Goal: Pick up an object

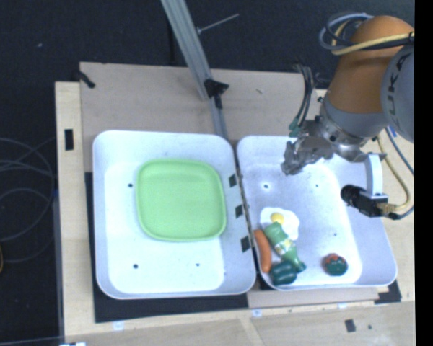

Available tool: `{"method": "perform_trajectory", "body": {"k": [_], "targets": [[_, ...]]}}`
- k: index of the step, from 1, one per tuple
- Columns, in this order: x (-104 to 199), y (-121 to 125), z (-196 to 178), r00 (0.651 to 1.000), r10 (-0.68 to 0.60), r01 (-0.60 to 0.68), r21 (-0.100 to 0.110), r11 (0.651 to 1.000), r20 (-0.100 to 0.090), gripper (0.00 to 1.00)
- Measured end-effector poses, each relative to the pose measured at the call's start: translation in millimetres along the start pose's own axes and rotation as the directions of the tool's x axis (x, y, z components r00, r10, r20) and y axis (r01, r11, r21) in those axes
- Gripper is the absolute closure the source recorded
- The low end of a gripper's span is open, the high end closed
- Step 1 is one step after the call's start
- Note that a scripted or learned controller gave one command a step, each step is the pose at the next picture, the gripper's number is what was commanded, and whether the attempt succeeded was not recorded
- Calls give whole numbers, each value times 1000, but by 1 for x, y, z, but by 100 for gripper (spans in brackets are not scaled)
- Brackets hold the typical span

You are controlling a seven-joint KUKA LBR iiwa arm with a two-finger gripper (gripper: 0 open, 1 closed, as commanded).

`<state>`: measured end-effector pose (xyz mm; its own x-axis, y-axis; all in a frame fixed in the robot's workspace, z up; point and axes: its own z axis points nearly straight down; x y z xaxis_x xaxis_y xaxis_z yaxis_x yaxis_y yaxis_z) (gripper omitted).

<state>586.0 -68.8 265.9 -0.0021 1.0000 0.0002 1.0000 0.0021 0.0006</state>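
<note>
a: where is the grey two-finger gripper (294, 161) placed?

b: it is seen above the bare upper floor of the right shallow white bin (314, 186); whether anything is gripped cannot be told.

a: and the objects?

b: an orange toy carrot (263, 249), a green and yellow toy bottle (283, 240) and a white fried-egg piece (287, 220) are packed touching at the near-left corner; a small dark green ball with a red patch (335, 264) lies apart.

a: the risk?

b: a descent into the cluster could be blocked by neighbours or the bin wall, and nothing might be caught.

a: the left bin?

b: a light green square plate (180, 199) is held there.
</note>
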Motion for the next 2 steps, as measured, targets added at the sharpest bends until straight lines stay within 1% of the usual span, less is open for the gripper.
{"method": "perform_trajectory", "body": {"k": [1, 2], "targets": [[41, -18, -2, 1000, 0, 0, 0, 1000, 0, 100], [90, -23, 1, 1000, -1, 1, 0, 1000, -1, 100]]}}
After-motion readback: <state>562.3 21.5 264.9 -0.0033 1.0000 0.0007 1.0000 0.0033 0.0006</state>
